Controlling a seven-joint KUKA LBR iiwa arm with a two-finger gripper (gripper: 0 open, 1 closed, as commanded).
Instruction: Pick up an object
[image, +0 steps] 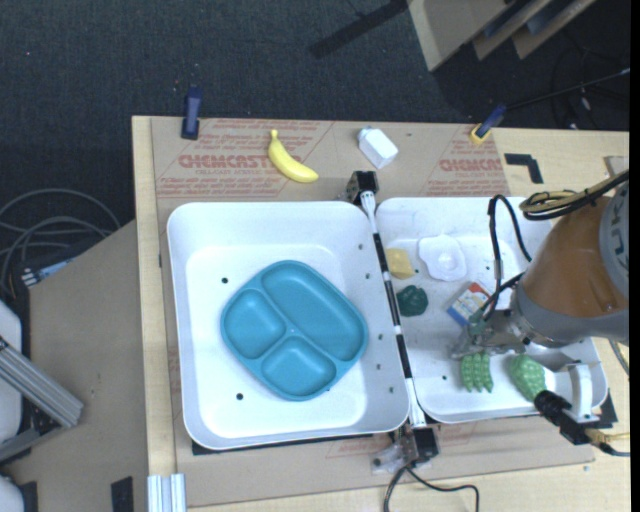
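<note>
The right bin (440, 405) holds several small objects: a yellow piece (400, 264), a dark green lump (411, 299), a white lidded cup (443, 257), a red, white and blue item (468, 301), a green ridged toy (476, 372) and a light green object (527, 376). My gripper (480, 338) is low in this bin, just above the green ridged toy and beside the red and blue item. The arm's orange band (575, 265) and grey wrist cover the bin's right part. Nothing shows between the fingers.
The left bin (200, 240) holds a blue divided plate (291, 328). On the bench behind the bins lie a yellow banana (289, 160) and a white block (378, 148). Black cables (510, 235) loop over the right bin. Blue clips sit at the bench's back edge.
</note>
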